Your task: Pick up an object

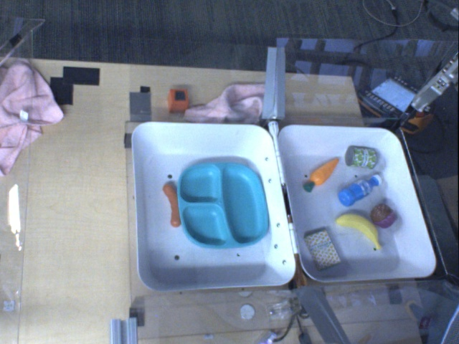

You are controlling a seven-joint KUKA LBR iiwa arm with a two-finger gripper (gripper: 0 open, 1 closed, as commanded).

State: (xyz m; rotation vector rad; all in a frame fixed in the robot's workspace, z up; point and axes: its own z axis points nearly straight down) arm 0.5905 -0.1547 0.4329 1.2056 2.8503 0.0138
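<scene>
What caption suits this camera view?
Blue tray in left bin; carrot, bottle, banana in right bin.

Two white bins (143, 213) (416, 256). One blue divided tray (222, 203), one orange stick (172, 204), one carrot (321, 173), one green can (361, 157), one blue bottle (358, 190), one banana (360, 228), one purple fruit (383, 215), one patterned pouch (323, 248). Two pink cloths (25, 110) (229, 104).

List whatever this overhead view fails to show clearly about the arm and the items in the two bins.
- Arm: cut off by the top right edge in the camera view; its fingers cannot be made out.
- Green can: label too small and blurred to read.
- Patterned packet: print too small to identify.
- Dark round item by the banana: too blurred to name.
</scene>
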